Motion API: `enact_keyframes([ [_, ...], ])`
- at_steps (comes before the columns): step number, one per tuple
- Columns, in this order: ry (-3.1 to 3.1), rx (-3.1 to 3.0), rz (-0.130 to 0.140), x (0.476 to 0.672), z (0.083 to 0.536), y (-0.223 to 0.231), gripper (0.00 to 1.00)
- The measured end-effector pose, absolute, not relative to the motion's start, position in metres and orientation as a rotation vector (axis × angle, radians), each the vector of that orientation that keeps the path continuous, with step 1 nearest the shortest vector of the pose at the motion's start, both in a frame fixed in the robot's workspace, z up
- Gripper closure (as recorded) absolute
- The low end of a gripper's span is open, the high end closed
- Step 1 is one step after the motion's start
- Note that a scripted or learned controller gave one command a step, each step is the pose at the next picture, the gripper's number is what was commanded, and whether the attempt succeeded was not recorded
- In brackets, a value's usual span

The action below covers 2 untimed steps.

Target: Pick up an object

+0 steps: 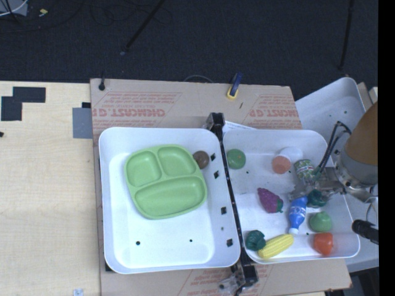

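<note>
My gripper [316,184] is low over the right side of the right bin [247,142], reaching in from the right on the grey arm [361,156]. It sits among a green patterned can [302,167], a dark teal piece [318,198] and a blue bottle with a white cap [297,213]. The can lies right against the gripper's left tip; whether it is gripped is unclear. Also in this bin are a purple piece [269,200], a green ball [236,159], an orange ball [281,164], a yellow corn cob [276,245], a green fruit [320,221] and a red fruit [323,243].
The left bin [117,227] holds a green divided plate [165,180] with a brown ball [200,159] at its right edge. A dark green leafy piece [255,238] lies by the corn. The black divider [225,184] separates the bins. Cardboard lies beneath them.
</note>
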State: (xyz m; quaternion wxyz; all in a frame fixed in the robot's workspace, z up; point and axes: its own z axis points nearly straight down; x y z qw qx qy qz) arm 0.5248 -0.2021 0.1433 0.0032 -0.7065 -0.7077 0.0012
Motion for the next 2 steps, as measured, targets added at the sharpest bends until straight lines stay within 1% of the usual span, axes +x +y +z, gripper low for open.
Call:
enact_keyframes([
  [1, -2.23, -2.239, -0.011, 0.5296, 0.1247, -0.2068, 0.0],
  [2, -2.224, -2.247, -0.008, 0.529, 0.1339, -0.2098, 1.0],
])
